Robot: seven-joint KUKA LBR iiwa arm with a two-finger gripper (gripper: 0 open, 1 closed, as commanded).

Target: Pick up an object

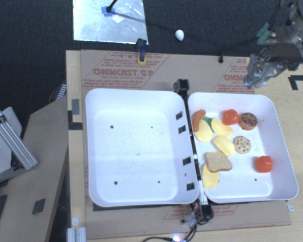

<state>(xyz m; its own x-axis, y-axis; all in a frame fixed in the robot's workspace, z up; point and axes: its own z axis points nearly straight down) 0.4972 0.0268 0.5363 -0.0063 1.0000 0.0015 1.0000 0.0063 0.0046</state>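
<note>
Gripper (256, 77) is hanging up at the top right, above the bench past the far edge of the right bin (280, 135), not over any of the food. Can't tell if the fingers are apart or together from this angle, it's just a grey blob pointing down-left, and nothing shows between them.

All the stuff to grab sits in the right bin. Along its left wall there's a hot dog (197, 119), with a bit of green (207, 122) beside it. Next to that a tomato (230, 116) and a chocolate donut (248, 120), near the far side. Yellow pieces (222, 144) are scattered through the middle, one touching the hot dog, one lower down by the hinge. A cookie (241, 144) sits just right of the middle yellow piece, and a slice of toast (217, 162) lies partly on the lower yellow one. A red piece (263, 164) is off by itself toward the right wall.

Left bin (98, 185) is just beside the right one, joined along the middle by black clips (186, 161).
</note>
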